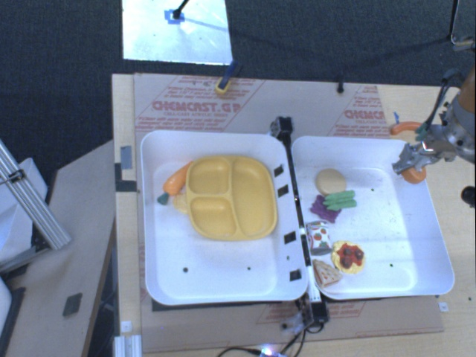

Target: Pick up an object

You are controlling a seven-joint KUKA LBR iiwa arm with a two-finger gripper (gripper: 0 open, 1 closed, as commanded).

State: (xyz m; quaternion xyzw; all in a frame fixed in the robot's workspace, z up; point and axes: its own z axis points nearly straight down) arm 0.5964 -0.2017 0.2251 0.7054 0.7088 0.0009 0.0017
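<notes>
Entry, right bin (416, 277): your gripper (413, 163) hangs over this bin's upper right rim, at about 2 o'clock from the bin's middle. Something orange shows at its tip, but you cannot tell whether the gripper is open, closed or gripping it; treat that as unknown.

Items in the right bin, all in its left half:
- Tan round bun (331, 180), upper left, lying flat.
- Green beans (340, 198), just below the bun, long axis running 9 to 3 o'clock, slightly tilted.
- Purple piece (323, 208), touching the beans on their lower left.
- Small printed card or packet (319, 236), against the divider.
- Pizza round (349, 256) with red topping, lower left.
- Sandwich wedge (325, 274), just beside the pizza, at its 8 o'clock.

Left bin (160, 274): yellow divided plate (227, 198) in the middle; a carrot (176, 178) at the plate's 10 o'clock, touching its rim.

Relation that matters: every pickable item lies at 9 o'clock or 8 o'clock from your gripper. The bun and beans are nearest, nearly straight across at 9 o'clock, well apart from the gripper with bare bin floor between. The pizza and wedge sit farther, toward 8 o'clock. If you take the beans, judge the approach across their short axis, 12 to 6 o'clock.
</notes>
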